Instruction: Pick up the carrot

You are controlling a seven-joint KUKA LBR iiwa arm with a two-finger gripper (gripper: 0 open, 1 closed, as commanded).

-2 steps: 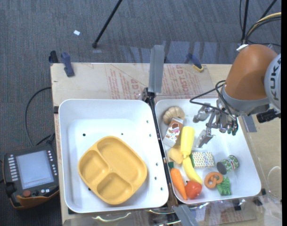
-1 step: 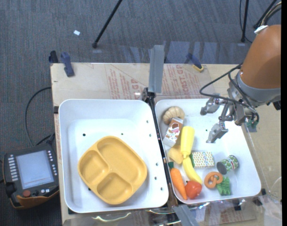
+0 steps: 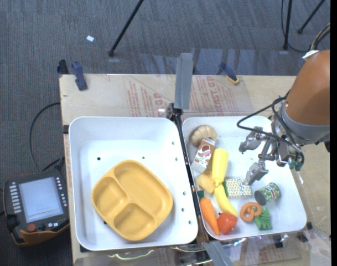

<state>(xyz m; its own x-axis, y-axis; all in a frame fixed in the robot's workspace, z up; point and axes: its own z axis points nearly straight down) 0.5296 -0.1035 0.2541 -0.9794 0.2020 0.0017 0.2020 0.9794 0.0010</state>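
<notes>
One carrot [image 3: 209,215] lies at the near edge of the right bin [image 3: 293,226], orange and tapered, its green top by the divider, touching one red tomato [image 3: 227,223]. Beside them sit one pretzel [image 3: 249,211], one green leafy piece [image 3: 263,219] and one small can [image 3: 269,193]. Farther back: one banana [image 3: 223,199], one corn cob [image 3: 219,165], one checkered block [image 3: 238,187], one carton [image 3: 203,153], one croissant [image 3: 203,133]. The left bin [image 3: 85,132] holds one yellow divided plate [image 3: 131,199]. The pincer [image 3: 257,161] hangs over the right bin, fingers spread, grasping nothing. The arm's upper part is cut off at right.
</notes>
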